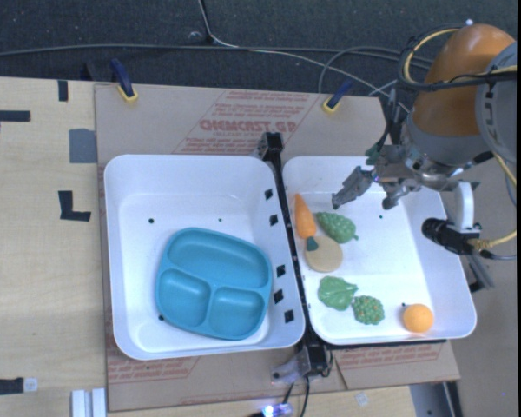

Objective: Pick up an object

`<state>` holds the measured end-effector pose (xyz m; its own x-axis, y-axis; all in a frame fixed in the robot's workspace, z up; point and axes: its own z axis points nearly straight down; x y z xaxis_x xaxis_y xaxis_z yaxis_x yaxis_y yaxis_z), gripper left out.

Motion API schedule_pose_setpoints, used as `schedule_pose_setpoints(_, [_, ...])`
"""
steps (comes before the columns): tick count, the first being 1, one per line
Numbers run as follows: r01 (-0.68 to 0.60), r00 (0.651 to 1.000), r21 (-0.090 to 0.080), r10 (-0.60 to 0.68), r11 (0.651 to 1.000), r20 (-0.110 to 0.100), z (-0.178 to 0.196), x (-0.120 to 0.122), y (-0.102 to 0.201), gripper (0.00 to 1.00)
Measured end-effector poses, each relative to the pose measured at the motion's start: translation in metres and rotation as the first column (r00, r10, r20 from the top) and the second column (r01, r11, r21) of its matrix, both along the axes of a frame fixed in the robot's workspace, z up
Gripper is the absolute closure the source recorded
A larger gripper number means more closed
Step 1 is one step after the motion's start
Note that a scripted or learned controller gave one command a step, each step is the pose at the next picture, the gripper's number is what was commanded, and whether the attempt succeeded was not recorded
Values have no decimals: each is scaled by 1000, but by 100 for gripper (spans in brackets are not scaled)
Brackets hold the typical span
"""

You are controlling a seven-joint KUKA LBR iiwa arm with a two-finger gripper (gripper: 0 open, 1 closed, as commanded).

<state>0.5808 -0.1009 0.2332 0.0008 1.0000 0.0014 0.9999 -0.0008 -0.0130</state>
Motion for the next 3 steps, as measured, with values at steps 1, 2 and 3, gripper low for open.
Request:
schedule_pose_setpoints(1, [-2, 1000, -1, 2, 1000, 11, 6, 2, 0, 0])
schedule_pose_setpoints(2, [-1, 1000, -2, 1, 1000, 5, -56, 5, -5, 0])
schedule_pose_setpoints(3, [-1, 1000, -2, 1, 1000, 6, -101, 1, -8, 0])
